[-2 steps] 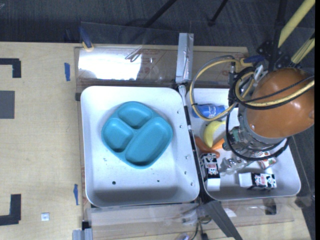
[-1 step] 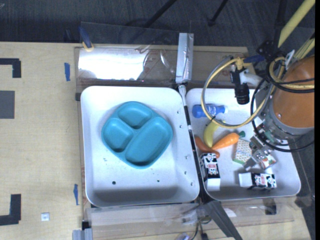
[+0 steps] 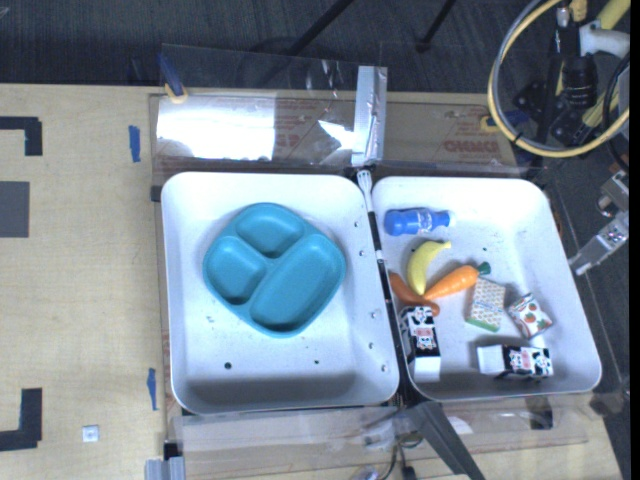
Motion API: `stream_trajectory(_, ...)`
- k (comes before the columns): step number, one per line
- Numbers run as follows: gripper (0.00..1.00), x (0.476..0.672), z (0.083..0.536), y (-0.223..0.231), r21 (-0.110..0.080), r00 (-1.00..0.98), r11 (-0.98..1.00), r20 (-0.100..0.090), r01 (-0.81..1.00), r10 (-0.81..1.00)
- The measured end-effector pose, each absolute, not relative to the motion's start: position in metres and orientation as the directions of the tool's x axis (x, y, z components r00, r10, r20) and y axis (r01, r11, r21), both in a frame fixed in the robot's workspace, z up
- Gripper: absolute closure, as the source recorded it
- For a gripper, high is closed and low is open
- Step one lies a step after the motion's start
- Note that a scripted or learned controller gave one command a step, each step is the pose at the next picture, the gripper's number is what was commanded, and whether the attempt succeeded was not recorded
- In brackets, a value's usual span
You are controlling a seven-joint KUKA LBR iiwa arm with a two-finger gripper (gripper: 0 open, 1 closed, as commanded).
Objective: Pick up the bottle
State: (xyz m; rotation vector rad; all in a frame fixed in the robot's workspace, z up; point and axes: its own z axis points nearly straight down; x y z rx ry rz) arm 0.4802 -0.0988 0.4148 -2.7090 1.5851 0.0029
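The bottle (image 3: 415,221) is small and blue with a white cap, and it lies on its side. It rests in the right bin (image 3: 520,200) near the far left corner, with its cap pointing right. Just in front of it lies a yellow banana (image 3: 428,261), close but apart from it.
The right bin also holds an orange carrot (image 3: 455,280), cow-patterned cartons (image 3: 421,336) (image 3: 525,360) and small printed boxes (image 3: 487,305). A blue divided plate (image 3: 275,268) lies in the left bin (image 3: 190,358). Yellow hoses and cables (image 3: 560,68) hang at the back right. A grey metal piece (image 3: 600,246) juts over the right rim.
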Motion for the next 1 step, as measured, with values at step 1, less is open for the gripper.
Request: stream_trajectory(1,1.0,0.4796,0.3217,-0.1263,0.0,0.687,-0.687,-0.005,-0.727,-0.727)
